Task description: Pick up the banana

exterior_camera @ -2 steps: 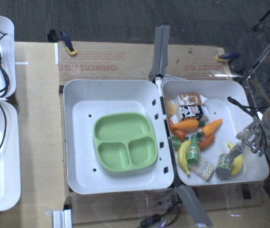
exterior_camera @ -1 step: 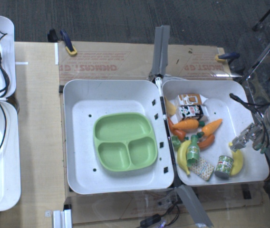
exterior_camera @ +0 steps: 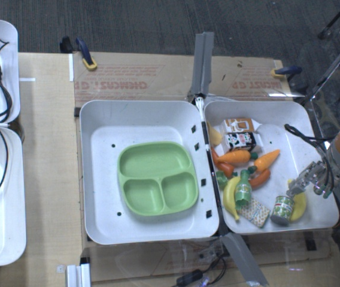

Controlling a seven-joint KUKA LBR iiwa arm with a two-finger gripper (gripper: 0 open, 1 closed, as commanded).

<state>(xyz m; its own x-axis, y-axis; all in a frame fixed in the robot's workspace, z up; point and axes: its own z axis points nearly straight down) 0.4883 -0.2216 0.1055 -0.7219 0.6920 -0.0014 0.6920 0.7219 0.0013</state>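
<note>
gripper (exterior_camera: 304,183) poised in right bin (exterior_camera: 313,124), finger state unclear, near one banana (exterior_camera: 299,206); nothing lifted, grasp not yet made.

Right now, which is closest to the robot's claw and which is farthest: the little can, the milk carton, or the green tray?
Counting from the gripper, in the camera view:
1. The little can, just below-left of it, in the right bin.
2. The milk carton, further left, near that bin's top.
3. The green tray, away in the left bin.
</note>
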